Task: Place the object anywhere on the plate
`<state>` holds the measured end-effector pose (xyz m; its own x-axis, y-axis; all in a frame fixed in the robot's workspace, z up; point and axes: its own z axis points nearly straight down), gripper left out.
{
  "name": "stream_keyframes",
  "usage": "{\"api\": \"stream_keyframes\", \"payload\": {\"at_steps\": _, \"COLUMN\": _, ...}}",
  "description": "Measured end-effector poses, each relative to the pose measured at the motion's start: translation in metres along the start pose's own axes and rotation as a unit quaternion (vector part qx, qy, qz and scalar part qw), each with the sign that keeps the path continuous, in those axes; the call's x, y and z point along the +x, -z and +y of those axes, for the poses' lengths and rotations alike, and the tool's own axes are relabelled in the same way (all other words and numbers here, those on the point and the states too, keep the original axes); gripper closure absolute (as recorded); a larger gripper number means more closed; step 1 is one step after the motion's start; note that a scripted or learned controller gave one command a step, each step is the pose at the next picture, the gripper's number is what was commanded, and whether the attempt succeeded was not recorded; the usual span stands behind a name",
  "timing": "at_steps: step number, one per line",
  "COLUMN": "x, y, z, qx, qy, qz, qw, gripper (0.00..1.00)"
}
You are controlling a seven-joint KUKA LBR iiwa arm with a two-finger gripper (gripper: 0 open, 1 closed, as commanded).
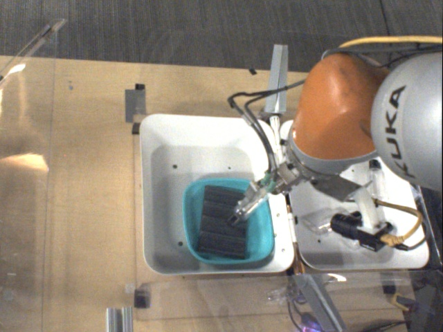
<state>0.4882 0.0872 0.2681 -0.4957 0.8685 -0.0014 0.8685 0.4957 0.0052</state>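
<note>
You see the big grey arm with the orange band (pixel 336 106) reaching in over the two shallow white bins. Its thin two-finger gripper (pixel 237 218) points down and to the left, into the left white bin (pixel 163 164).

Right under the gripper tip sits the square teal plate (pixel 261 235), with raised edges. On that plate lies the dark grey ribbed block (pixel 220 221) — it looks like a row of little bars stuck side by side. The gripper tip is over the block's right edge, near the middle of it. You cannot tell if the tip touches the block or just hangs above it, and you cannot tell how the gripper is set — it is too small and dark there.

Off behind the gripper, past the arm's wrist, is the right white bin (pixel 360 258). A small black part with yellow wire (pixel 360 230) shows over it, below the arm.
</note>
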Motion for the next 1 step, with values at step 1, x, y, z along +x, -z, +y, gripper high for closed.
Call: {"api": "stream_keyframes", "payload": {"at_steps": 1, "x": -0.0486, "y": 0.1549, "z": -0.0260, "qx": -0.004, "qy": -0.051, "qz": -0.002, "qw": 0.9987, "gripper": 0.00}}
